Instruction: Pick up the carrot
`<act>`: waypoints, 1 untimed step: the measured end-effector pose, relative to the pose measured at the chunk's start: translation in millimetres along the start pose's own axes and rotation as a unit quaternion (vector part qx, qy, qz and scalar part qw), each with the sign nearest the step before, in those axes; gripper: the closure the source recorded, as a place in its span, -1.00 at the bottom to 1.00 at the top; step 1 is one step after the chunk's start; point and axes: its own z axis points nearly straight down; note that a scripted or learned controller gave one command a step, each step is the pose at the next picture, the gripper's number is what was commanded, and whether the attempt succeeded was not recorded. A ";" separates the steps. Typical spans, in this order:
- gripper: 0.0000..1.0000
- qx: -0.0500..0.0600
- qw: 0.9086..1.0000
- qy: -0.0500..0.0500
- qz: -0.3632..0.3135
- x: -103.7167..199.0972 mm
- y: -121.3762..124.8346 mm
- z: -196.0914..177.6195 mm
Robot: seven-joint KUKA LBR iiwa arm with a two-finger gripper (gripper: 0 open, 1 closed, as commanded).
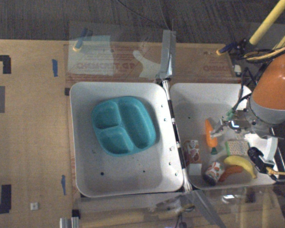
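Carrot (210, 135) is in the right bin (190, 99), lying roughly upright in view, orange body with its green tip toward the near side. Gripper (222, 128) sits just beside it on the right, metal fingers touching or nearly touching the carrot's upper half. Can't tell from here how wide the claw is or whether the carrot is actually between the fingers. Arm (274, 90) comes in from the right, orange band over the bin's right edge.

Other stuff in the same bin: banana (241, 164) near the front right, a small can (212, 172) at the front wall, a small carton (192, 150) against the divider, a speckled pale block (235, 147) just behind the banana.

Left bin (85, 175) holds a teal divided plate (124, 125), three compartments.
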 end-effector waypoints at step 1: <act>-1.00 -0.004 0.996 -0.001 -0.086 21.0 -8.5 56.2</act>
